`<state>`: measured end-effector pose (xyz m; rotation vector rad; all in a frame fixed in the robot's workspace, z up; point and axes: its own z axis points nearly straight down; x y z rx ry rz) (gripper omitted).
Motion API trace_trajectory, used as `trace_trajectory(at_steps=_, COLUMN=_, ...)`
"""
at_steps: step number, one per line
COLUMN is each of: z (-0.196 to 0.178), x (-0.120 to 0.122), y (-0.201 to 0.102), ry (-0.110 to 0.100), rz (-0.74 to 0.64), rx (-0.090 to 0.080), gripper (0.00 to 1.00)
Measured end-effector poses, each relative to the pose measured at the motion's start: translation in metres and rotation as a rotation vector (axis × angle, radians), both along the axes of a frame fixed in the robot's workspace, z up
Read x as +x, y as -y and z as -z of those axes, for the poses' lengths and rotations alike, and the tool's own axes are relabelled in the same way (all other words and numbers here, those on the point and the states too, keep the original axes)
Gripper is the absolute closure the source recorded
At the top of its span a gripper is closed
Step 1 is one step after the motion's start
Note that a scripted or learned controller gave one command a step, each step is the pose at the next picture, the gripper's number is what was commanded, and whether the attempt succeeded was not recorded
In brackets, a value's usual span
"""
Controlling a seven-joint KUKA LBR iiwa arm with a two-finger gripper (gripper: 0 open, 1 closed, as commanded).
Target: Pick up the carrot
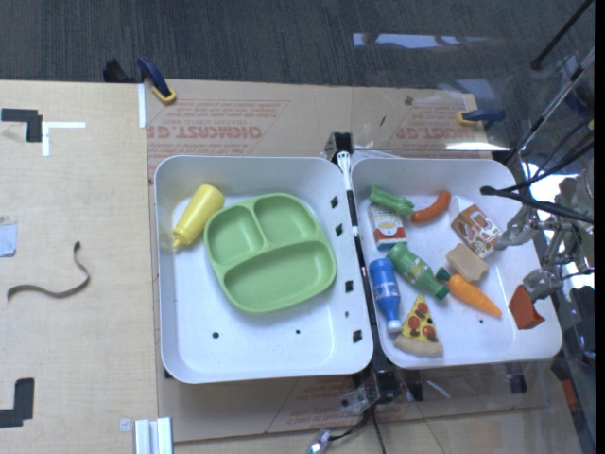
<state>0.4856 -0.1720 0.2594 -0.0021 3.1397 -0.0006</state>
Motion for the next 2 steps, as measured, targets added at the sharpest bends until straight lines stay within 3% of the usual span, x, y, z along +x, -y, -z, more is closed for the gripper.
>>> trace_trajectory(at_steps=1, z=0.153, x=0.002, y=0.004, ry=0.015, rz=0.008, rx=0.001, gripper=0.0)
trace_trajectory(at_steps=2, z=0.163, x=0.066, y=0.021, ry=0.011, rz=0.256, rx=-0.001, gripper=0.0)
